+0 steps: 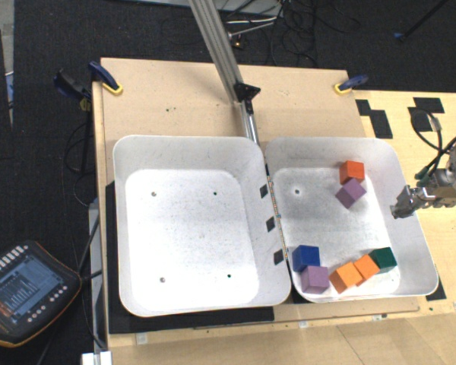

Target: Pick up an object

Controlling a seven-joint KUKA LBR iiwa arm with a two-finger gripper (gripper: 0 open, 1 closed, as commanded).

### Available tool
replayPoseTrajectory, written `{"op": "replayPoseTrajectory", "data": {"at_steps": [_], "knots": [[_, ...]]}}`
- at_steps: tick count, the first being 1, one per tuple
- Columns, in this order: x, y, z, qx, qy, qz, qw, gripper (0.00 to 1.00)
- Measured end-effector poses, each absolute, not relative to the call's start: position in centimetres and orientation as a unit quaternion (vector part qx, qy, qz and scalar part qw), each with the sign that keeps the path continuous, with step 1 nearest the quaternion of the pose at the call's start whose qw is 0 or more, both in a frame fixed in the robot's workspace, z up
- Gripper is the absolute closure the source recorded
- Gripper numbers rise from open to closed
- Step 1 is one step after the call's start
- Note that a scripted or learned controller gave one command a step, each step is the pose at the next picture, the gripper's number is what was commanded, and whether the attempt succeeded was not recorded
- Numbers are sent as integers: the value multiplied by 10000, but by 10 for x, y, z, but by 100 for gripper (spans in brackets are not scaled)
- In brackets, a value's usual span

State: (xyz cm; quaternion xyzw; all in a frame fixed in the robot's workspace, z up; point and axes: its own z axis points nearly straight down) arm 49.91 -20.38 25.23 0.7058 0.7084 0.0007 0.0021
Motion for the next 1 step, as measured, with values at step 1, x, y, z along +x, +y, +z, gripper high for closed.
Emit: {"op": "replayPoseTrajectory", "data": {"at_steps": [1], "knots": [[523, -145, 246, 7041, 7101, 8, -1, 100]]}}
